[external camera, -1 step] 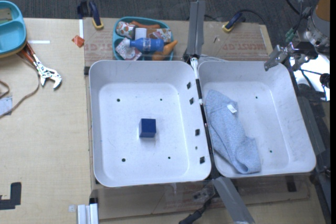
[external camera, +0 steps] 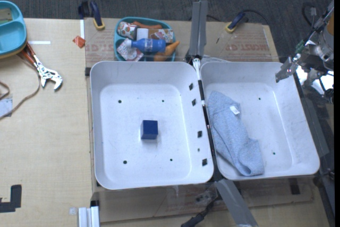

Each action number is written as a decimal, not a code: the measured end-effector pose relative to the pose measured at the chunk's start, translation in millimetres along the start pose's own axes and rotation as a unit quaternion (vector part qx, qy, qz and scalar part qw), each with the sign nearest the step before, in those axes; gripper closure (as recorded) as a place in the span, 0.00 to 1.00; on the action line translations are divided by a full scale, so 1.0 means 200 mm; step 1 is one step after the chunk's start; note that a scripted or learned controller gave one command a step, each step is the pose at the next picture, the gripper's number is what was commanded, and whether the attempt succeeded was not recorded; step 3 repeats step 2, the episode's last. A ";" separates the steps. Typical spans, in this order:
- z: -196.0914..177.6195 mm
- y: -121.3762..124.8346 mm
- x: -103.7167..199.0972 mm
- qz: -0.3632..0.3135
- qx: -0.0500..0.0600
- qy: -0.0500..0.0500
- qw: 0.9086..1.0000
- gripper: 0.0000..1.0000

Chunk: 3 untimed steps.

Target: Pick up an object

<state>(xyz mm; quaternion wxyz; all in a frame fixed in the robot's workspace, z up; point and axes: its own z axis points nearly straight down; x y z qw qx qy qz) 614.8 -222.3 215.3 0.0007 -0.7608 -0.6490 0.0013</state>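
Although the arm reaches in from the right, the camera view catches just a part of the gripper [external camera: 319,58] at the far right edge, above the outer rim of the right shallow white bin [external camera: 265,82]; whether it is apart or together cannot be told, and nothing is seen held. A small dark blue cube [external camera: 150,129] sits near the middle of the left shallow white bin [external camera: 106,82], well apart from every wall. A crumpled pale grey-blue cloth [external camera: 234,135] lies in the right bin against its left side, running toward the front wall, with a small white tag [external camera: 235,110] on it.

Judgement: the pick has not begun. The cloth is nearer the arm; a descent onto its bunched middle fold should give a firmer grasp than its thin edge. The cube calls for a centred, squared approach.

Reddish lettering shows on the cardboard strip [external camera: 255,46] behind the bins, too faint to read. The tag's marking is too small to tell.
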 end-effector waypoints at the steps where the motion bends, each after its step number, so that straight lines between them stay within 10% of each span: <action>1: 0.61 -0.23 0.50 -0.015 -0.002 0.001 1.000 0.00; 3: 0.60 -0.14 0.58 0.017 -0.001 0.000 1.000 0.00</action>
